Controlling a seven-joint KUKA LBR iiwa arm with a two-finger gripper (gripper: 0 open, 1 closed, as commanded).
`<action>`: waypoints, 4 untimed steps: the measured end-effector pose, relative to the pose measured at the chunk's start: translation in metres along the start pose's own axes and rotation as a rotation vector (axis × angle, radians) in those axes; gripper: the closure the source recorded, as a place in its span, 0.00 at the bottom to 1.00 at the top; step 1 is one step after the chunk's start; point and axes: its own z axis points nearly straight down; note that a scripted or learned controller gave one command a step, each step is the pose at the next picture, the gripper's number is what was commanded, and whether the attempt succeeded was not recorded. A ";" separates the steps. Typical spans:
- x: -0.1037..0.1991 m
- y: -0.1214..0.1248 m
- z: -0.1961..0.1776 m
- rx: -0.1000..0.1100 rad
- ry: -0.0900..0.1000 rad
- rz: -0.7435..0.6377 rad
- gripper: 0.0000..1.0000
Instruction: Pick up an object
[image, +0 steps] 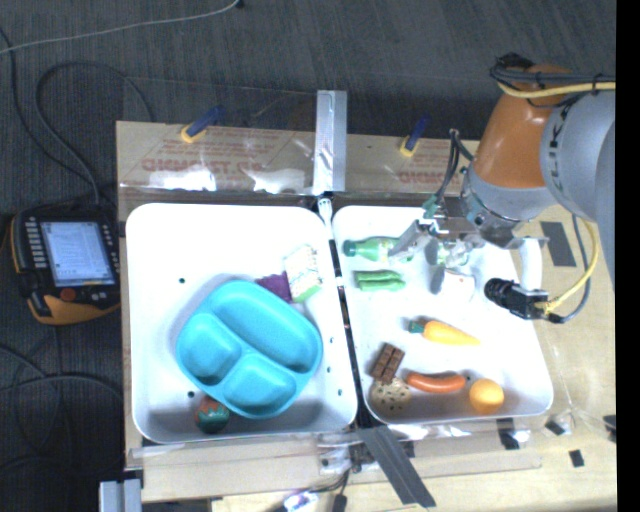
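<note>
- So the gripper (437, 262) hangs over the back part of the right bin (520, 340), with the grey arm and its orange band (515, 125) coming in from the bin's back right corner.
- Its jaws look open a fair bit: one finger angles off toward the left bin, the other points down toward the front, and nothing sits between them as far as I can see.
- Just to the left of the gripper, near the right bin's back left corner, there's a green bottle-ish thing (368, 246), and right in front of that a darker green vegetable (378, 281), cucumber maybe. Both lie flat and close to the divider between the bins.
- Middle of the right bin: a toy carrot (443, 332), lying on its side, well clear of the fingers.
- Front edge of the right bin has a little cluster: a brown chocolate bar (387, 361), a cookie (391, 396) just in front of it, a red sausage (436, 381) beside them, and an orange ball (487, 395) by the sausage's right end.
- Left bin (160, 240): a big blue sectioned plate (250, 346) tilted across the middle, a purple thing (275, 287) and a pale carton (302, 273) tucked behind it, and something reddish-green (210, 413) poking out at its front corner.
</note>
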 end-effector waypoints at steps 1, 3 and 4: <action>-0.035 -0.072 0.103 0.001 0.001 -0.011 0.00; -0.034 -0.072 0.097 0.006 0.003 -0.013 0.00; -0.069 -0.108 0.111 -0.021 0.000 0.082 0.00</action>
